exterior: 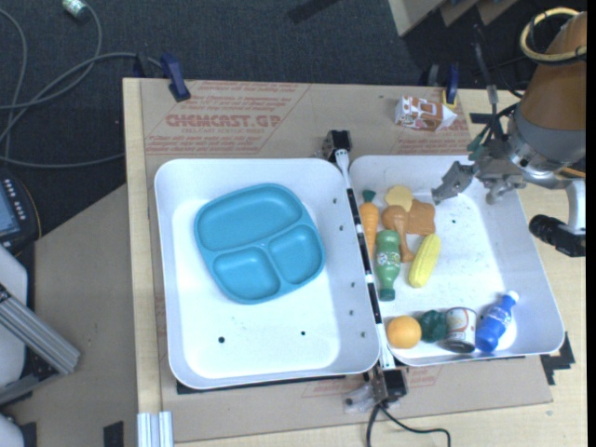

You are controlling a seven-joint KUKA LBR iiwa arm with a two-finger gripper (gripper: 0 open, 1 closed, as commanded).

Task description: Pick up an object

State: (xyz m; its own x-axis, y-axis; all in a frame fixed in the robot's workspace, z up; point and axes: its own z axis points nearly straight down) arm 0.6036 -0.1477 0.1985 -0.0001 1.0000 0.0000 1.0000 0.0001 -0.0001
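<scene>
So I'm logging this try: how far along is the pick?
Nothing looks picked yet. The hand hangs over the right bin, near its far edge, with nothing seen between its fingers. The corn, bottle, carrot and orange all lie in the bin. Descent, grasp and lift remain.

One fixed overhead camera, slanted down on both white bins [186,343].

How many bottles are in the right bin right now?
2: a green plastic bottle lying by the bin's left wall beside the yellow corn, and a blue plastic bottle near the front edge. Clutter may hide others.
</scene>
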